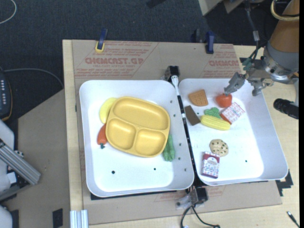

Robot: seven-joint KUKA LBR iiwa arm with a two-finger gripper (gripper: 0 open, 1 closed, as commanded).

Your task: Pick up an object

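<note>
My gripper (pixel 247 86) hangs over the back of the right bin (pixel 266 141), open with nothing between its spread fingers. Its left finger (pixel 234 84) ends just above and right of a small red tomato (pixel 223 100). Close by lie a red-and-white box (pixel 232 113), a yellow corn cob (pixel 215 122), a green piece (pixel 212 111), a tan cracker (pixel 198 98) and a brown piece (pixel 191 115). Nearer the front are a chocolate-chip cookie (pixel 219 147) and a red packet (pixel 211 165).
The left bin (pixel 90 99) holds a yellow divided plate (pixel 137 126), with a yellow fruit (pixel 106 109), an orange-red vegetable (pixel 102 136) and a green leafy piece (pixel 169 149) at its edges. Clamps (pixel 99 44) (pixel 209 42) sit at the board's back edge.
</note>
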